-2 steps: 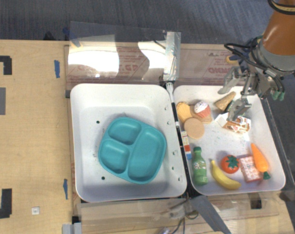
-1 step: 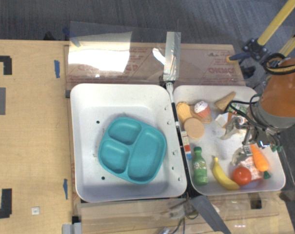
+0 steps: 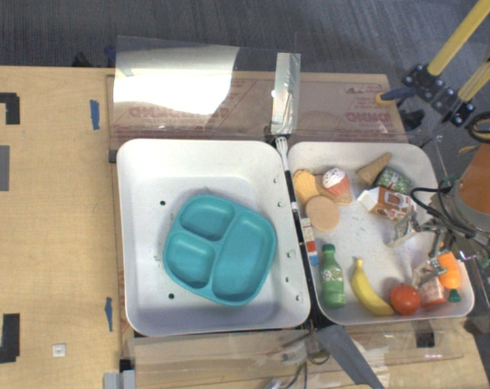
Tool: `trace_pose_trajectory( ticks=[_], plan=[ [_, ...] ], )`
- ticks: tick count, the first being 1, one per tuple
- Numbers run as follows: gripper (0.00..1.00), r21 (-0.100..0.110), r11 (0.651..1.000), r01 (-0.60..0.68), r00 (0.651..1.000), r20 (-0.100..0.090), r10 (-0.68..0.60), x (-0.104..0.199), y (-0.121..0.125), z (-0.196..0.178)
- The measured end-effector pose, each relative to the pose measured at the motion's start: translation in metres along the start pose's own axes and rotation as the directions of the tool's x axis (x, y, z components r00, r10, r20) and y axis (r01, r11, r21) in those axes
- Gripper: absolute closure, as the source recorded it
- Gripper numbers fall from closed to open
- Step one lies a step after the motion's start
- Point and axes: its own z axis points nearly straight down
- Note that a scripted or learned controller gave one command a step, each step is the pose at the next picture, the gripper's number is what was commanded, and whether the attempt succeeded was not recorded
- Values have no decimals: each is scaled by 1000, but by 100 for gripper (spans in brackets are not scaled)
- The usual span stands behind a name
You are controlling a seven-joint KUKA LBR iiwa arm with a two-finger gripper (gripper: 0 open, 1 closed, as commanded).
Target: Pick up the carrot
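We see two shallow white bins side by side. The left white bin holds a teal plastic plate with three sections. The right white bin is full of toy food. The small orange carrot lies near the right edge of this bin, just above a reddish-brown block and close to a round red tomato. A curved yellow banana and a green bottle lie to the left of the tomato. The metal two-finger gripper sits right beside the carrot, touching it or nearly so. We cannot tell how wide it is, or if it grips the carrot.
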Motion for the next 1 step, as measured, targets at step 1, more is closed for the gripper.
trace_pose_trajectory(
  ticks=[1],
  plan=[
    [0,3,932,-362,932,8,362,-35,-8,-305]
  ],
)
